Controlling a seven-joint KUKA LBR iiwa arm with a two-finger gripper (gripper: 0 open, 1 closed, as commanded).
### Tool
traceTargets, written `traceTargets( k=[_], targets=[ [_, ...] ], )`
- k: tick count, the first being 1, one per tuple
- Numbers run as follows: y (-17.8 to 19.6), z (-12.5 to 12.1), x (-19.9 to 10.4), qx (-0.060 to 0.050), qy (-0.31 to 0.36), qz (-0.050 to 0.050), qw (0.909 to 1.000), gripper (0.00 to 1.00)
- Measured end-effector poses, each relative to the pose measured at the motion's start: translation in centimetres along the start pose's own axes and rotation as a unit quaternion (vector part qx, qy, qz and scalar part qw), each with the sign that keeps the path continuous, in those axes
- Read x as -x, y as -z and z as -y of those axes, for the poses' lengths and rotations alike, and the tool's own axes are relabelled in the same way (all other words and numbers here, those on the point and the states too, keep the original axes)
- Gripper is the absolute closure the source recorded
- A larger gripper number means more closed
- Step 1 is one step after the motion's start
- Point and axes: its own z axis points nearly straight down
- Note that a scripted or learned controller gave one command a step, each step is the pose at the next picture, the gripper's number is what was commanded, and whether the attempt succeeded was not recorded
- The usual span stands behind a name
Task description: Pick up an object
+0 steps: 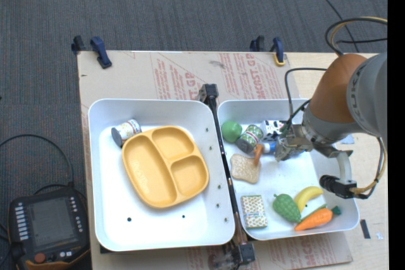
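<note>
My gripper (282,151) hangs low in the upper middle of the right bin (288,234), reaching in from the right. Just left of it lie a small tin can (251,137), a thin orange piece (257,152) and a slice of toast (244,168). A black-and-white item (273,127) sits just above the gripper, and a green ball (231,131) rests by the bin's left wall. I see nothing clearly between the fingers.
Along the right bin's front lie a cracker box (254,210), a bumpy green vegetable (286,207), a banana (308,195) and a carrot (314,218). The left bin (107,218) holds a yellow divided plate (166,165) and a grey can (126,131).
</note>
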Motion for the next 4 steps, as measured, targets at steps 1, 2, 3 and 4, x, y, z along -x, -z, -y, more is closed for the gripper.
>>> traceTargets(
  k=[1,2,3,4],
  targets=[
    [0.0,0.0,0.0,0.0,0.0,0.0,1.0,0.0],
    [-0.8,-5.6,5.4,0.002,0.002,0.001,1.0,0.0],
    [0.1,-5.7,5.3,0.001,0.005,0.002,1.0,1.0],
    [6.6,-1.4,-1.2,0.001,0.001,0.001,1.0,1.0]
  ],
)
